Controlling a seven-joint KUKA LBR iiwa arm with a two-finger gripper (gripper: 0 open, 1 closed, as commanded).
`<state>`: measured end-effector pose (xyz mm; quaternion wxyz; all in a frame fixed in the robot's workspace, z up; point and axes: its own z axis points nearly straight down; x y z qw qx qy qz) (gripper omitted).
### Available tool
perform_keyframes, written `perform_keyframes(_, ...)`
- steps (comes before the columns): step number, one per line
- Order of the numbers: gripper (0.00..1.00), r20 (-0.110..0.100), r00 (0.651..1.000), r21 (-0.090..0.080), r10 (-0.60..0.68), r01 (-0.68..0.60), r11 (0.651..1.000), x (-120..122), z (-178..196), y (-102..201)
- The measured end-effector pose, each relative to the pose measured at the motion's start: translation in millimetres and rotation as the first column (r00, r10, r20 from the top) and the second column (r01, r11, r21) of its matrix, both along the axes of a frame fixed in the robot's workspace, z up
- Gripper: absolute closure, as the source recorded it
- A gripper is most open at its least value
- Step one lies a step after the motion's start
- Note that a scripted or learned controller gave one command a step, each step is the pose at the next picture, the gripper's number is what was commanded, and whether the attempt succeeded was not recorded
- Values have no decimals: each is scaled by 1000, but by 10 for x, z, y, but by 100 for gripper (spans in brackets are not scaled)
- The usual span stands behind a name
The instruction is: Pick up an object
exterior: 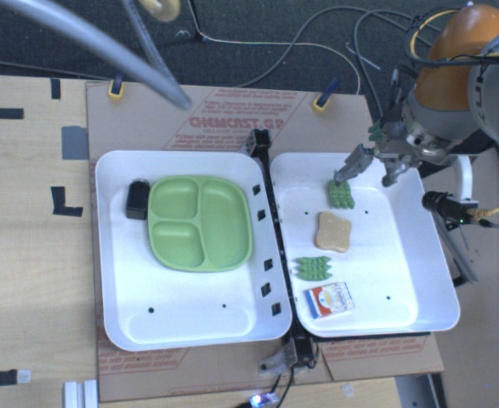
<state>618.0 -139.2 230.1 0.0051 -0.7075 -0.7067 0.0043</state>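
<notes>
The small carton point(329, 299) is lying by the right bin's point(419, 253) front edge. I'm hovering my gripper point(370, 170) over the far edge, jaws spread and holding nothing, beside the green toy point(342, 195). I'm judging a straight drop astride it best.

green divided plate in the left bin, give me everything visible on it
The green plate is a rounded-square tray, pale matte green, plastic by the look of it. Raised ridges split it into three compartments: two smaller ones along the far side, one wide one along the near side. All three hold nothing. It lies flat, right way up, on the floor of the left bin, toward the far half. A small black object sits against its left edge; actual contact is unclear.
</notes>
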Motion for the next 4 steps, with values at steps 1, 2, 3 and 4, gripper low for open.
perform_keyframes(1, 0, 12, 1000, -2, 3, -3, 1000, 25, 66, 2)
perform_keyframes(2, 0, 7, 1000, -2, 2, -2, 1000, 105, -484, -36)
perform_keyframes(3, 0, 5, 1000, -1, 2, -2, 1000, 4, -1089, -58)
perform_keyframes(4, 0, 14, 1000, -4, 4, -3, 1000, 6, -1465, -52)
